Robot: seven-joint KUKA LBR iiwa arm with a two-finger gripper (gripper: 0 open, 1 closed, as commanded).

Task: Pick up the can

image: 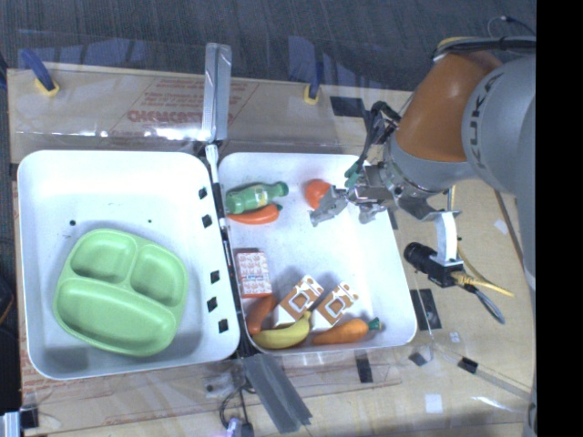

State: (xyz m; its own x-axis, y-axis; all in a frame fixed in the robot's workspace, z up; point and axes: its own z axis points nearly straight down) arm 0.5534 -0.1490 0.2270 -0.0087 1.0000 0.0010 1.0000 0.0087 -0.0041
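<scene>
Beneath the claw [344, 203], a bench [109, 107] on a dark floor [273, 7] carries two white bins [364, 262]. Toward the near-left of the claw lie two small cartons [305, 297], one banana [282, 333] and one green bottle [257, 194]. The can [253, 273], red and white with a printed label, lies well apart from the claw, whose grip cannot be told.

Slanted overhead view of both bins [27, 244]

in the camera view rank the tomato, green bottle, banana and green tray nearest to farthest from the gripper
From the gripper, at the right bin's upper right:
1. Tomato, just to its left.
2. Green bottle, farther left along the bin's top.
3. Banana, at the bin's bottom edge.
4. Green tray, in the left bin.
</scene>
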